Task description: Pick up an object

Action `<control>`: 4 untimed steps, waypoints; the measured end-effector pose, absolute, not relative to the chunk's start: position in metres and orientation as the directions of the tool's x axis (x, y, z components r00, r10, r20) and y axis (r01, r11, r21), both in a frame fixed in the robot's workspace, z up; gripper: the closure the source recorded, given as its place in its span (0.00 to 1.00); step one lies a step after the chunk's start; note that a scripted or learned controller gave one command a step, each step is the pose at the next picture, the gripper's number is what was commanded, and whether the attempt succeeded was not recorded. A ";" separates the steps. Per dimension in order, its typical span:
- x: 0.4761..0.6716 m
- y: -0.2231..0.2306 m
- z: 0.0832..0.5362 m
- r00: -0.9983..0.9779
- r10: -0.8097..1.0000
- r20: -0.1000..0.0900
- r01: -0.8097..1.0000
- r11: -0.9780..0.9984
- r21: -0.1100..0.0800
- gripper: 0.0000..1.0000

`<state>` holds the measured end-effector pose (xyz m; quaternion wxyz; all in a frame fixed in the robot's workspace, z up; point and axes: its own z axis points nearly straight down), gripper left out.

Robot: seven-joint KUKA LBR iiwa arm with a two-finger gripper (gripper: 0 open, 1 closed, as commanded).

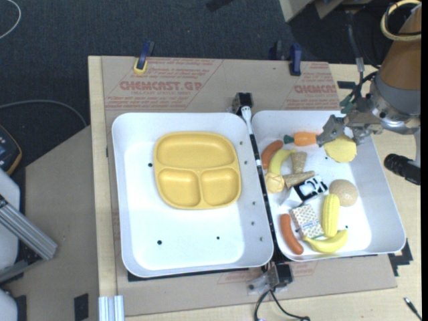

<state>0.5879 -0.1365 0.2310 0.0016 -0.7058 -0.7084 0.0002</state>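
Where the bench [200,85] carries brown board over dark carpet, two white bins sit side by side. Arm enters from right; gripper [342,139] low over right bin [381,199], fingers closed around a yellow lemon [342,151]. Left bin [134,199] holds a yellow tray [197,168] (three compartments). Banana [328,243], corn [330,212] and sausage [291,233] lie nearby.

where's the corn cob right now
The corn cob lies in the right bin, near its front, just below the round potato and above the banana.
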 end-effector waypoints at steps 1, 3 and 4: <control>0.557 -0.082 0.229 -0.004 1.000 0.003 1.000 0.004 -0.004 1.00; 0.521 -0.007 0.216 -0.004 1.000 0.002 1.000 0.004 -0.004 1.00; 0.521 -0.009 0.216 0.000 1.000 0.001 1.000 0.000 -0.003 1.00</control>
